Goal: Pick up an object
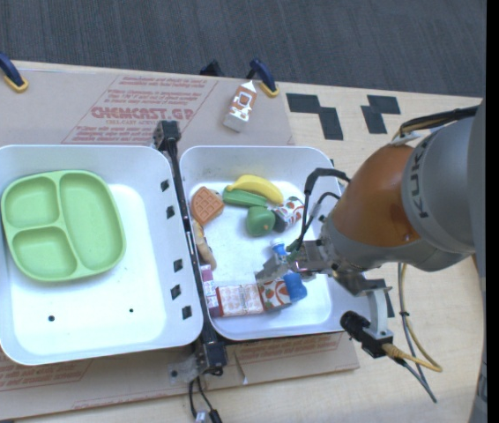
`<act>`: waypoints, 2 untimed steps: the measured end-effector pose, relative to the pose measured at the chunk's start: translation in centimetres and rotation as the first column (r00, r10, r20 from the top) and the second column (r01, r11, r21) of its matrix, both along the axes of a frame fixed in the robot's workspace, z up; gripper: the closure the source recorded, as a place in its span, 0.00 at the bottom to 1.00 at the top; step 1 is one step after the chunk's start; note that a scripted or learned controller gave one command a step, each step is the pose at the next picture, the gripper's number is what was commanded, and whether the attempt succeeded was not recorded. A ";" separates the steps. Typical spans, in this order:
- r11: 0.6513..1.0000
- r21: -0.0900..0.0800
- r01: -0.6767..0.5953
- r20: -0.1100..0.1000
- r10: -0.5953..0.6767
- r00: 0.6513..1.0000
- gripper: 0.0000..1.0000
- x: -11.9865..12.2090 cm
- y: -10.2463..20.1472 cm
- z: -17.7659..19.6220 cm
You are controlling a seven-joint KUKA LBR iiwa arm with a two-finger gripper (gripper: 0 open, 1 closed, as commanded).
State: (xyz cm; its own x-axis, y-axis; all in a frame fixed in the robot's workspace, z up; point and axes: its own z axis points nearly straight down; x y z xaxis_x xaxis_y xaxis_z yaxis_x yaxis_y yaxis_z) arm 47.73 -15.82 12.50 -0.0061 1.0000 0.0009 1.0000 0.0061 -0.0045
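Grey carpet [126, 11] surrounds the cardboard-covered tabletop [82, 95] bearing two white bins [73, 324]. The end effector [280, 267] sits among toys; I cannot tell its grip state.

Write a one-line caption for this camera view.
KUKA arm lowers its claw among toy food in the right bin; green tray sits in left bin.

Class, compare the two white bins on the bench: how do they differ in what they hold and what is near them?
The left bin holds one green divided plate; the right bin holds a jumble of small things, among them a banana and a waffle. The arm's gripper is down in the right bin, not the left bin. Both are shallow, white and sit side by side.
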 end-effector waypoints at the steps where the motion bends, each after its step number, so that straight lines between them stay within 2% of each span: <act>1: 1.000 -0.001 -0.003 0.002 0.003 1.000 0.00 4.2 4.0 -3.4; 2: 1.000 -0.002 -0.007 0.001 0.007 1.000 1.00 4.2 3.9 -2.3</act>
State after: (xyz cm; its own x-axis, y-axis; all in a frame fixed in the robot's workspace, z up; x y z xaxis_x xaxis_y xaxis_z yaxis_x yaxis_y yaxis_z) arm 51.94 -11.90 10.15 -0.0130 0.9999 -0.0014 0.9999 0.0130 -0.0037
